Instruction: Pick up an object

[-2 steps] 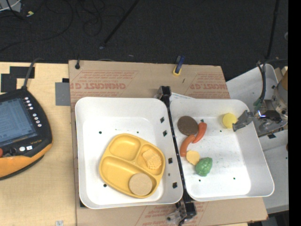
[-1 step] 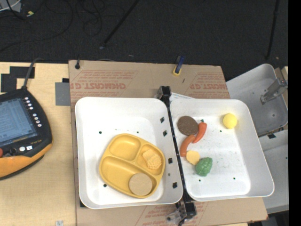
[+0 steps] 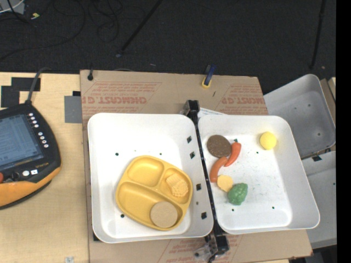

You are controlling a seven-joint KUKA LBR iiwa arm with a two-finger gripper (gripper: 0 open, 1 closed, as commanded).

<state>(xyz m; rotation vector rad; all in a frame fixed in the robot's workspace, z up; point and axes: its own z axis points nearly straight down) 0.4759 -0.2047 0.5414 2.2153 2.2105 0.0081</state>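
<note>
In the right bin (image 3: 290,201) lie a brown disc (image 3: 218,145), an orange sausage (image 3: 226,160) and green broccoli (image 3: 237,194). A yellow ball (image 3: 267,141) sits apart at two o'clock.

Tray (image 3: 143,175) in left bin (image 3: 109,147); toy foods (image 3: 225,169) in right bin (image 3: 285,201).

Teach pendant (image 3: 22,155) left of bins (image 3: 104,147)

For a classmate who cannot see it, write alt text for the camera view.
Two shallow white bins sit side by side on a bench: the left bin holds a yellow divided tray with a tan round disc and a corn piece. The right bin holds a brown disc, orange carrot, sausage, yellow lemon and green broccoli.
</note>
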